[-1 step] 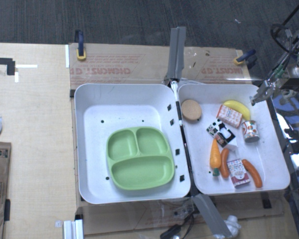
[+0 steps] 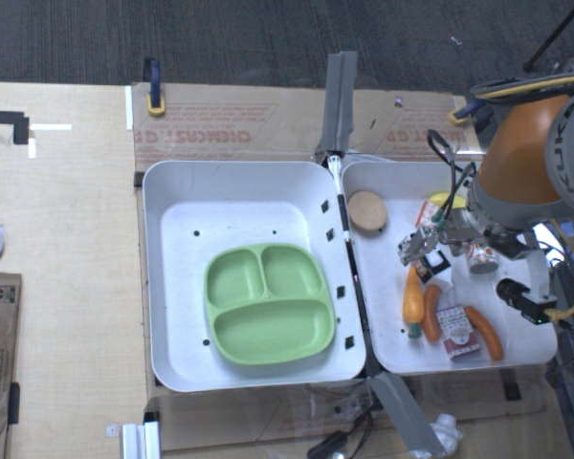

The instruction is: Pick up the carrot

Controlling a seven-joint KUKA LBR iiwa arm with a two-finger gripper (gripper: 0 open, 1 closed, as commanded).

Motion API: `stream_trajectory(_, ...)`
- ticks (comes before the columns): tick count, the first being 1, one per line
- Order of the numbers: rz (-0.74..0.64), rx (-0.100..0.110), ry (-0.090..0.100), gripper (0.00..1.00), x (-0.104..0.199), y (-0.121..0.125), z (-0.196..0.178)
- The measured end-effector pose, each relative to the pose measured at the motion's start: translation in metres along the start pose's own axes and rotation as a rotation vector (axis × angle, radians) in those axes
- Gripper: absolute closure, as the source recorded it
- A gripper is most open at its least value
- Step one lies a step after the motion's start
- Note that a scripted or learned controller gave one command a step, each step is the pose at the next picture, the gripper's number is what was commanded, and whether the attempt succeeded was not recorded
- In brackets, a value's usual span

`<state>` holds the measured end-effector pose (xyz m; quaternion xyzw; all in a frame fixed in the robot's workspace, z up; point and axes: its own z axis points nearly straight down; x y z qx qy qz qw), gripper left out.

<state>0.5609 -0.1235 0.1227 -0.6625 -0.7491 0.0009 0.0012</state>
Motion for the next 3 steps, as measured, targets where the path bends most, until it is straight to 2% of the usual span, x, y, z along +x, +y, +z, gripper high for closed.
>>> stream_trajectory(1,0.341,0.0,0.001,0.0,0.016,-0.083,0.032)
stream_trajectory(2,0.345,0.003,0.001,1.0,0.016,-0.083,0.024)
stream_trajectory(3,0.437,0.0,-0.002,1.0,0.061,-0.076,-0.119)
